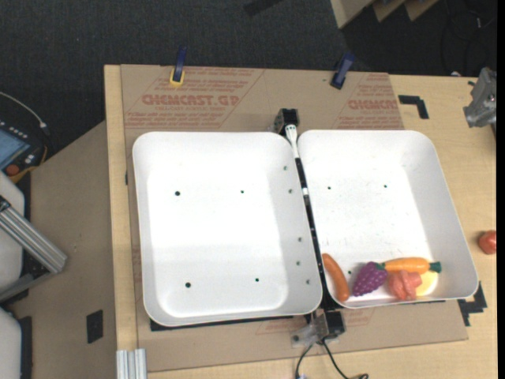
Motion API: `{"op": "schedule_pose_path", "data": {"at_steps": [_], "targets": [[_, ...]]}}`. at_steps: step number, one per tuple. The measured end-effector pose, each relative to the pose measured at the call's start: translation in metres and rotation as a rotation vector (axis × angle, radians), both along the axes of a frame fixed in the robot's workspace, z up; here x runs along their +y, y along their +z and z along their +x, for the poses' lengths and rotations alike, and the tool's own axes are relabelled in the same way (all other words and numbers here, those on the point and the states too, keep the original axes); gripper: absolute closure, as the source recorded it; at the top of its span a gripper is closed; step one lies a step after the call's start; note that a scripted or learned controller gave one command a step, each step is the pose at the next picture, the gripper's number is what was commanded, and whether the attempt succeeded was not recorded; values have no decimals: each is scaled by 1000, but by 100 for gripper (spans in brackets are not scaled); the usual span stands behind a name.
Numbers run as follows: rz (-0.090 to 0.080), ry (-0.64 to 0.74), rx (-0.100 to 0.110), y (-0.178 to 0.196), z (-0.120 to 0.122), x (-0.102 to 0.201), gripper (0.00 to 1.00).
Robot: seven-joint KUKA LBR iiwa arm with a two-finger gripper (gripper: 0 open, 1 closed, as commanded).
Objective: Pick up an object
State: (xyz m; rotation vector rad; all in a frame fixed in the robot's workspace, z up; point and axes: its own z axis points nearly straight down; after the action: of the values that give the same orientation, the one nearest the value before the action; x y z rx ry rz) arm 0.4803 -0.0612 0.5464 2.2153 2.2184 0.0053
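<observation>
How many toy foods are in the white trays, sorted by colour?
Orange: 2, a sausage-shaped piece and a carrot
Purple: 1, a grape bunch
Red: 1, a lumpy piece
Yellow: 1, partly hidden piece
Total: 5, all along the near edge of the right bin.

At about 3 o'clock a grey metal part (481, 101) is cut off by the right edge; whether it belongs to the end effector cannot be told. Lower on that edge, a small red object (488, 242) on the worktop (118, 235) is partly cropped. In the right bin (379, 164), at 5 o'clock, a pale yellow piece (427, 285) lies mostly hidden behind a red item (402, 284) and a carrot (410, 265). At 9 o'clock a blue-screened device (12, 150) runs off the left edge. A cable (331, 363) leaves at 6 o'clock.
</observation>
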Motion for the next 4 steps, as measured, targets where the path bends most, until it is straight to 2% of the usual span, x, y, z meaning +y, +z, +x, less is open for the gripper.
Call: {"op": "schedule_pose_path", "data": {"at_steps": [1,2,3,4], "targets": [[1,-7,9,-12,-1,-54,100],[2,-7,13,-63,-2,-107,100],[-2,-5,3,-54,-1,-140,100],[-2,-4,3,-58,-1,-164,100]]}}
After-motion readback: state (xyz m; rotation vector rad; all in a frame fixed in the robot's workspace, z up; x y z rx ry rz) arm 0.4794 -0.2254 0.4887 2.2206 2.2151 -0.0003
